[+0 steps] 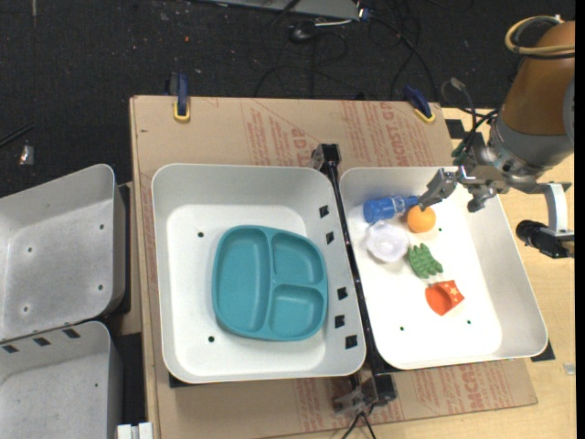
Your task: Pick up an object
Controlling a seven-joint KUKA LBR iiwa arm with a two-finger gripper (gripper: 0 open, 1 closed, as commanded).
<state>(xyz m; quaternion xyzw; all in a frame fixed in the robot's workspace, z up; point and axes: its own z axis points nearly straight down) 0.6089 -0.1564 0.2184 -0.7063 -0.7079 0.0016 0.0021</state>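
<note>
The right bin [484, 318] holds several small things: an orange ball [420, 219], a blue cylinder [384, 208] lying on its side, a white cup-like piece [386, 243], a green leafy piece [423, 262] and a red-orange block [444, 297]. My gripper [454, 199] hangs over the bin's back part, just right of the orange ball. Its fingers are spread open with nothing between them. The left fingertip [431, 198] is close above the ball and the blue cylinder's end.
A teal divided plate [271, 283] lies in the left bin [174, 245]. Black clips line the wall between the two bins. Spare white bin lids [55, 245] lie off the bench at the left. The arm's orange band [539, 80] is at the upper right.
</note>
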